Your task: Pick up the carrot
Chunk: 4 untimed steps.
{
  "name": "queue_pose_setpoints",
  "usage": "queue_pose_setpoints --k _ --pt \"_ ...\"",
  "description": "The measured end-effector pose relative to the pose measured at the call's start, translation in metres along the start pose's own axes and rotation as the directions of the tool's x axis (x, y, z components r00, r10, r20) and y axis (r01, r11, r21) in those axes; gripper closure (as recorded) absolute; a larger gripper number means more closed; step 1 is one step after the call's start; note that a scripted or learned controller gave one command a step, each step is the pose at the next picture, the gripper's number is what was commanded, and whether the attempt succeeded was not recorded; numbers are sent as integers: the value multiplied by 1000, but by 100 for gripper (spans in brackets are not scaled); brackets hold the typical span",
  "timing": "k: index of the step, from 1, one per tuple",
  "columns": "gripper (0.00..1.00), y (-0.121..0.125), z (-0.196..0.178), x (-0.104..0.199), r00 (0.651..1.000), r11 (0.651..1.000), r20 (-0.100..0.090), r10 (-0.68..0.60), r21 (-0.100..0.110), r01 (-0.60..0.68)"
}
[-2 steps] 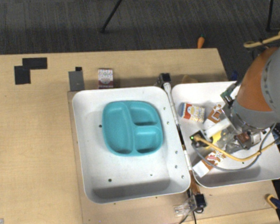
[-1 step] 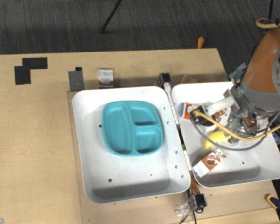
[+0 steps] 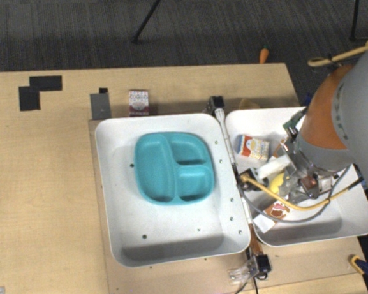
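Camera view: pincer (image 3: 294, 188) near right bin's (image 3: 319, 232) edge

A pale wooden tabletop (image 3: 42, 207) carries two shallow white bins touching side by side: the left bin (image 3: 125, 244) and the right bin (image 3: 319, 230). Behind the left bin stand a small grey block (image 3: 100, 106) and a small patterned cube (image 3: 139, 101), near each other.

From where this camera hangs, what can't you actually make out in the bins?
- Gripper: in the camera view, wrist and cables cover its tips.
- Carrot: not identifiable among the small, jumbled items in the right bin.
- Right bin's far side: hidden under the arm.
- Small carton: print too small to read.
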State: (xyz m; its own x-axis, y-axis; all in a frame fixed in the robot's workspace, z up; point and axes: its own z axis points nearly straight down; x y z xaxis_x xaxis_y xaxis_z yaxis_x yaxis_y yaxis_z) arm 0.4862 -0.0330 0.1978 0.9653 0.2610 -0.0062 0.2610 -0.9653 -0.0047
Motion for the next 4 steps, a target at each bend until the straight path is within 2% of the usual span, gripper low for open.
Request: queue_pose_setpoints --k 1,2,3,4 --pt "100 -19 -38 7 999 999 -9 50 -1 -50" --pt "0 -19 -37 7 999 999 -8 51 -2 -51" --pt "0 -40 -50 40 999 999 -9 53 -1 -53" --pt "0 13 13 77 999 998 0 -55 -3 55"
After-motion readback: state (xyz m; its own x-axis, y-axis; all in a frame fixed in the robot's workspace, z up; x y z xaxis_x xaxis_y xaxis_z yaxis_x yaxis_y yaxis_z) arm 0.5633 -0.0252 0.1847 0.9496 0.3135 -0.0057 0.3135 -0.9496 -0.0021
